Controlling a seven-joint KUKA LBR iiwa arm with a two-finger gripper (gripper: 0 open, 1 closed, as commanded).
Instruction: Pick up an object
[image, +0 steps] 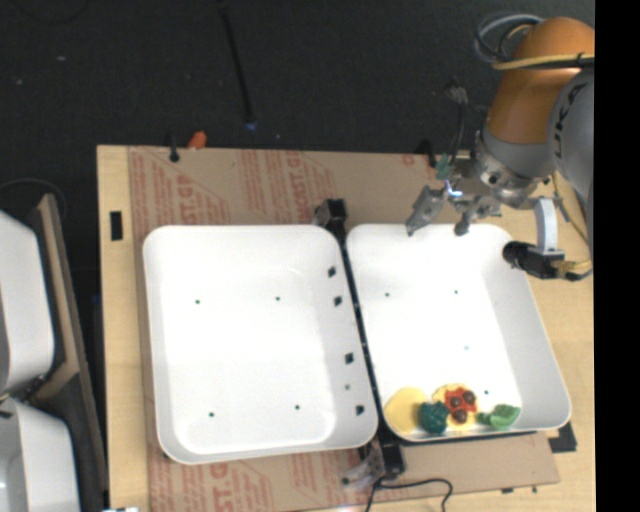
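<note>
My gripper (438, 221) hangs over the far edge of the right bin (450, 310), its two fingers spread apart and nothing between them. At the near edge of that bin lies a small cluster: a pale yellow disc (403, 408), a dark teal piece (433, 418), a red and yellow piece (459, 401) and a green piece (502, 414). The gripper stands well away from them, at the opposite end of the bin.
The left bin (250, 340) sits beside the right one, with black clips (347, 330) along the divide. Both rest on a cardboard sheet (250, 185) on the bench. A black fitting (530, 258) sticks out at the right bin's far right corner.
</note>
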